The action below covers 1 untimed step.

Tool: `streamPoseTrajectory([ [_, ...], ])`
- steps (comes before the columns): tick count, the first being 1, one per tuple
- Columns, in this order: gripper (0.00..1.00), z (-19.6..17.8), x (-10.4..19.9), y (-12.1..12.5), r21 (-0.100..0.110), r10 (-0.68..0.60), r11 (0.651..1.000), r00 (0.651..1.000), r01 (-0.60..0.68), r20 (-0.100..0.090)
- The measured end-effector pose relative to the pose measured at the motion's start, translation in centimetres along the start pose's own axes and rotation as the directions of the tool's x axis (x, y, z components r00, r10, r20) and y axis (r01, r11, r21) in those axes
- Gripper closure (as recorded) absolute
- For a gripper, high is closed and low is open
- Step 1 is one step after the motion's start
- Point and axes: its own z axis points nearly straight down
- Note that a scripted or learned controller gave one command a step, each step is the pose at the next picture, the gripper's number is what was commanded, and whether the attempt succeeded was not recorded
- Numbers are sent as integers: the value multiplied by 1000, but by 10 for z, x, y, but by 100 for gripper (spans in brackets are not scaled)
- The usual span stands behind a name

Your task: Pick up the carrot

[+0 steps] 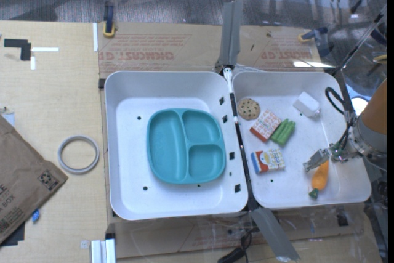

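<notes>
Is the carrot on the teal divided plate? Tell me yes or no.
No. The carrot lies in the right bin, while the teal divided plate sits in the left bin.

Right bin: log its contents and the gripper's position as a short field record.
right bin: white, shallow
carrot: orange, green tip toward the bin's front edge, near the right wall
gripper: right above the carrot's upper end
cookie: near the left wall
green item: centre, beside a small red-and-white pack
second pack: below them
white block: toward the back
left bin: holds teal divided tray
</notes>
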Motion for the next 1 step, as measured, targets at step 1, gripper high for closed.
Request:
streamPoseTrajectory([
  [1,100,-7,-2,1,-1,5,1000,1000,-5,4],
])
